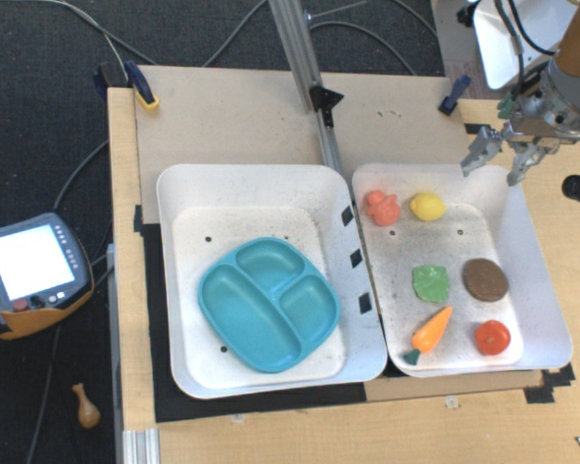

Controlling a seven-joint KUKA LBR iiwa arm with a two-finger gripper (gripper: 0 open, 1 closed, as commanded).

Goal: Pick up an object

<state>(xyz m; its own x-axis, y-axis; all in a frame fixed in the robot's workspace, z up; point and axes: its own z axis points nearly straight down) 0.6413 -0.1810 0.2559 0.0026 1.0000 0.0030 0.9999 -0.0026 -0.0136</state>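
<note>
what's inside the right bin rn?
The right bin holds six toy foods: a pink piece, a lemon, a green piece, a brown disc, a carrot and a tomato. None covers another. The gripper hovers above the bin's far edge, open.

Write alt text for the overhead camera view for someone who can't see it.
A robot gripper hangs open above the far edge of the right bin, which holds six toy foods, including a lemon and carrot. The left bin holds a blue divided plate.
</note>
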